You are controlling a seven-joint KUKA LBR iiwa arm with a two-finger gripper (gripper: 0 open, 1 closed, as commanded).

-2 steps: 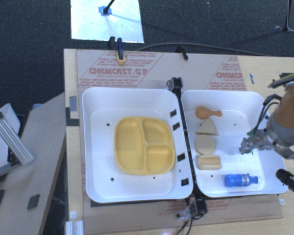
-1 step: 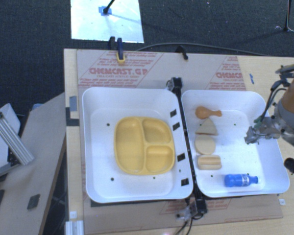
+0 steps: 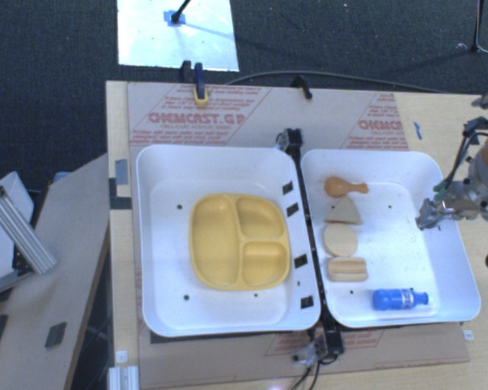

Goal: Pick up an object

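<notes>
The arm's metal gripper (image 3: 431,214) hangs over the right-hand shallow white plastic bin's (image 3: 451,254) right rim, well above-right of the small blue bottle (image 3: 399,299), jaws' state indiscernible.

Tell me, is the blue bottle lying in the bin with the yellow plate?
No, the blue bottle lies in the right bin, while the yellow divided plate sits in the left bin.

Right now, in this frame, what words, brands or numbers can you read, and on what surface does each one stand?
"CHEMCAST GP" in red letters, at the left of the brown protective sheet under the two white bins; the smaller red line beneath it is too blurred to read.
A second red "CHEMCAST" print, slanted, at the sheet's right corner; only partly legible.
The blue plastic bottle in the right white bin: any label is too small to read.
</notes>
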